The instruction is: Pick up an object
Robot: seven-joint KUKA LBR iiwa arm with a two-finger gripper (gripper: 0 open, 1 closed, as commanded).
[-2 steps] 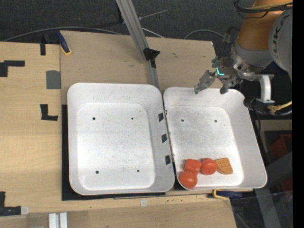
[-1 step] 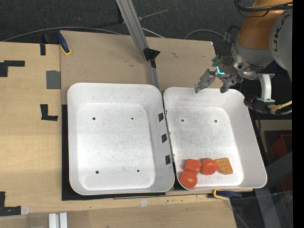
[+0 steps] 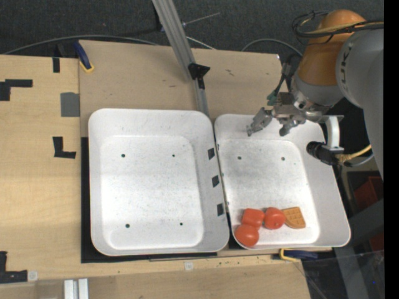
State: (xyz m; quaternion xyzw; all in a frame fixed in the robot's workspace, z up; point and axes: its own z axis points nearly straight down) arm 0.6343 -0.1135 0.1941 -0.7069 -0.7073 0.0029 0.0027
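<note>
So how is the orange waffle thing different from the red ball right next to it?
The orange waffle piece looks flat, with a grid pattern; the red ball looks round and smooth. The waffle piece is tan-orange; the ball is bright red. The waffle piece lies nearer the bin's right wall; the ball sits between it and other red pieces. Both rest in the right bin, at its near end.
</note>
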